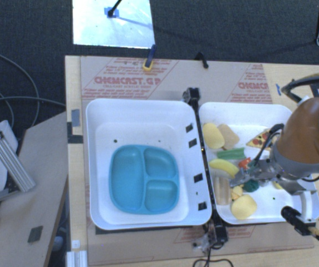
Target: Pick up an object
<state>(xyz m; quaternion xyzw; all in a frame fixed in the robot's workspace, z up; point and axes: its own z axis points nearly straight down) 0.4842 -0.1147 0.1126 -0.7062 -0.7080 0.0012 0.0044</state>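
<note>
The right bin [262, 111] holds several toy foods: a yellow lemon-like piece [213, 136], a tan bread piece [229, 134], a pizza slice [258, 139], a green strip [232, 153], a banana [224, 167], a tan block [221, 189] and a yellow round piece [244, 206]. My gripper [249, 174] reaches in from the right and sits low over the bin's middle. It is just right of the banana and directly above a small teal object [251, 186]. A small red piece [244, 162] lies by its upper side. The arm's orange band [309, 133] covers the bin's right part.
The left bin [142, 113] holds a blue divided plate [145, 179]. A black divider with clips [199, 160] runs between the bins. Cardboard [126, 77] lies under both bins, with a shiny sheet [113, 15] beyond it. A metal frame [3, 154] stands at far left.
</note>
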